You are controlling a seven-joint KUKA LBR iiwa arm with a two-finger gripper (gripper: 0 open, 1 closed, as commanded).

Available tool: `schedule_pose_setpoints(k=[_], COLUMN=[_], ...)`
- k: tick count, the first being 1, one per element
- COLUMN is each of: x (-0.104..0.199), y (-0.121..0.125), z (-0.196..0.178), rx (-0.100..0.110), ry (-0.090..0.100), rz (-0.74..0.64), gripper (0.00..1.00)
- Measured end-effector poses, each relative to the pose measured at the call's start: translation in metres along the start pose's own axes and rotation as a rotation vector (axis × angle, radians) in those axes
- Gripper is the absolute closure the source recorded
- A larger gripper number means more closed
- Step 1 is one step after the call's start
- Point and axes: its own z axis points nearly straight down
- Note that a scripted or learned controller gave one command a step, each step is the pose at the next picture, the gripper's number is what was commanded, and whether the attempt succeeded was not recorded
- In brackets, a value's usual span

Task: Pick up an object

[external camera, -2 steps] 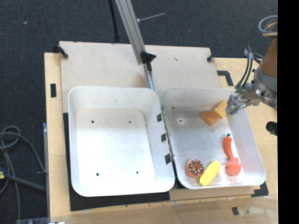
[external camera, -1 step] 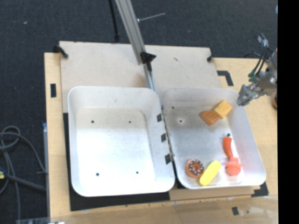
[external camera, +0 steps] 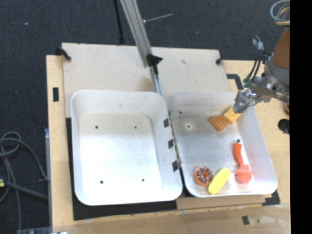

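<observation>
Tan waffle-patterned toy piece (external camera: 222,120) sits in the upper part of the right shallow white plastic bin (external camera: 258,145), with its upper right corner under the tip of the gripper (external camera: 241,105). The jaws are at that corner, but I cannot tell how far they are open or if they really grip the piece. The grey arm with its orange band (external camera: 281,52) comes in from the right edge.

Near the front wall of the same bin lie a brown round doughnut toy (external camera: 202,175) and a yellow oblong toy (external camera: 219,180), touching each other, and just beside them to the right an orange carrot-shaped toy (external camera: 240,163). The left shallow white plastic bin (external camera: 78,130) stands next to it.

Both bins rest on a light wooden table (external camera: 56,130) with a pale board (external camera: 107,67) on its back part. A slanted silver metal bar (external camera: 136,26) rises from the middle of the back. Around the table is dark grey carpet floor (external camera: 29,23), and grey cables (external camera: 14,155) lie on it at the left.
</observation>
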Motion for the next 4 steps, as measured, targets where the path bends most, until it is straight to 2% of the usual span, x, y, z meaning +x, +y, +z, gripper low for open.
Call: schedule_pose_setpoints(k=[3,4], x=[0.155,0.21], y=[0.007,-0.01], z=[0.031,0.036], rx=[0.002,0.002], ry=[0.001,0.001], rz=[0.0,-0.001], gripper=[1.0,1.0])
